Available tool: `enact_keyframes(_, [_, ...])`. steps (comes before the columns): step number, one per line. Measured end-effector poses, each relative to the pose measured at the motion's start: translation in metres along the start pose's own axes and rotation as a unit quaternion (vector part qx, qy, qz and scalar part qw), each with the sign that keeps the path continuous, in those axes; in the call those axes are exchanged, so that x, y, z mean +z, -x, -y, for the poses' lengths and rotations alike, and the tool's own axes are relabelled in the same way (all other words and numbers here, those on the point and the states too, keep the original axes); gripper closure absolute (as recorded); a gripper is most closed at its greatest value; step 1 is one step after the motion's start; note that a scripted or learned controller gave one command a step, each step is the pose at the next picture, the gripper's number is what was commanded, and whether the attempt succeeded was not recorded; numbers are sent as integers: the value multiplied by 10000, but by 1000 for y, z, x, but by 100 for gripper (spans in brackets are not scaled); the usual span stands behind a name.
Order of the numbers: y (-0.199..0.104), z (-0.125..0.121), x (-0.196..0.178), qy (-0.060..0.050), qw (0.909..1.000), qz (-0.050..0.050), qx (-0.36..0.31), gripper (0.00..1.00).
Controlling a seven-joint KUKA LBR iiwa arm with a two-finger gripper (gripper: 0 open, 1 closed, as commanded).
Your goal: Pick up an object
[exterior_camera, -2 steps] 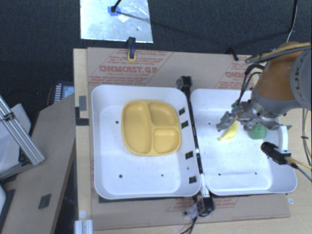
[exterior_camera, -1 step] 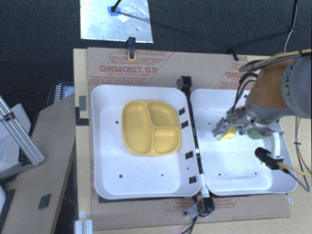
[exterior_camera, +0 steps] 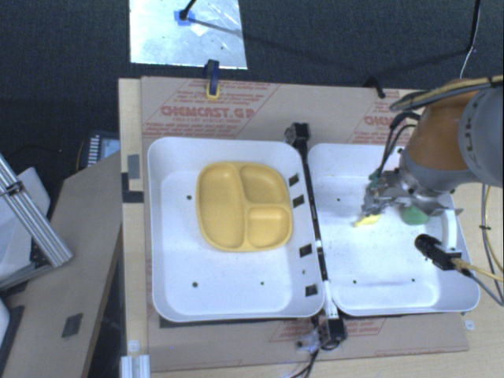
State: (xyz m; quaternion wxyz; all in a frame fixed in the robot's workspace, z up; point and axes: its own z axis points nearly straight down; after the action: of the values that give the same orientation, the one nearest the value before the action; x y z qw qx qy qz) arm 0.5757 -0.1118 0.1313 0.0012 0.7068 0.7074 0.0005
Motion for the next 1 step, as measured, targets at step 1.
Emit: enact_keyframes(1, [-10,0,-56,24,10000,-1,-21,100])
